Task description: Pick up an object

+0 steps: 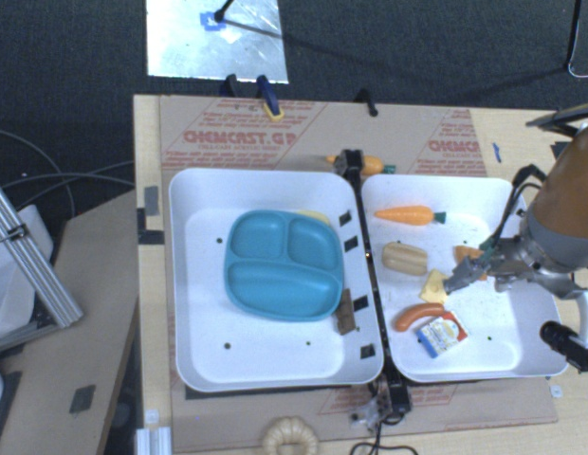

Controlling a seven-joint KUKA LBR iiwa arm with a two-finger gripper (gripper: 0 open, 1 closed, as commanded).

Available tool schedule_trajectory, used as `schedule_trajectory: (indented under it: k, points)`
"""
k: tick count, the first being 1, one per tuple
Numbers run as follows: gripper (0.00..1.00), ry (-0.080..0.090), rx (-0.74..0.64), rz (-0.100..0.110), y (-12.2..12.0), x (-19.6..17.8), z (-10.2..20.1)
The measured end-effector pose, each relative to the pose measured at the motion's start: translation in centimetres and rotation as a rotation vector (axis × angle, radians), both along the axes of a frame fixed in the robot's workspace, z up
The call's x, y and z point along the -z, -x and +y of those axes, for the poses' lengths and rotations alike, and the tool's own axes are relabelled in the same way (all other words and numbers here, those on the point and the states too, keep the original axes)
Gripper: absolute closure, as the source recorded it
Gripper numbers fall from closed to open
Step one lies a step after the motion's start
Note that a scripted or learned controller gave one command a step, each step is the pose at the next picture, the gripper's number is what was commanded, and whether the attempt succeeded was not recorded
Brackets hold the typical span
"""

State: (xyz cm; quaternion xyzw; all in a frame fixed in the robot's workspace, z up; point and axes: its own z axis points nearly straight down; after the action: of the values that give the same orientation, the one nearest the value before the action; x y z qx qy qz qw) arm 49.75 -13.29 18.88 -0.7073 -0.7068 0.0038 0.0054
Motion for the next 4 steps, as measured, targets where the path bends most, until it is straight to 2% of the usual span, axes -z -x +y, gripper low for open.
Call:
schedule_trajectory:
  k: [1, 3, 4]
  points:
    - [0.0, 0.002, -0.004, -0.014, -0.3, -0.7, 0.1]
    - [0.0, 0.003, -0.002, -0.018, -1.0, 10.3, -0.1]
    - [1.0, 0.002, -0.002, -0.015, -0.9, 9.3, -0.1]
